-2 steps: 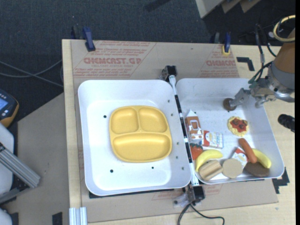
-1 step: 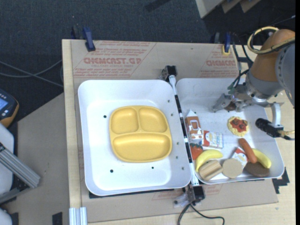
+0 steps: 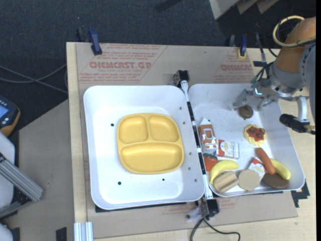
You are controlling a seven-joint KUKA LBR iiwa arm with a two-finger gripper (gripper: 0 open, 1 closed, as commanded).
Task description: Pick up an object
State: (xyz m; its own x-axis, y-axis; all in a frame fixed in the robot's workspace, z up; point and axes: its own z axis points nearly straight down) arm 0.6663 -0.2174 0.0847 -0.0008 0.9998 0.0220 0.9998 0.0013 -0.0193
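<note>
Camera view, pincer: you have the gripper low over the upper part of the right bin, at the end of the grey arm with its orange band. Whether its fingers stand wide or narrow you cannot tell from this slant, so treat the grasp as unproven.
Nearest object: a small brown round piece sits on the bin floor just below the gripper, touching it or nearly so. Nothing shows it clamped between the fingers. It looks like the likeliest target, in my judgement.
Approach: centre the tool over the brown piece before you close, come straight down, and lift slowly. A small rounded thing may roll out sideways if you catch it off-centre.
Neighbour: a yellow disc with red topping lies near, lower right of the brown piece, apart from it. You have room to close without bumping it.
Cluster: a carton, a banana, a sausage and some round slices crowd the bin's lower end, several touching. Leave these; 1 lone item is the easier pick.
Left bin: the left bin holds a yellow 3-compartment tray, well apart from your work.
Risk: lifting with no hold at all.
</note>
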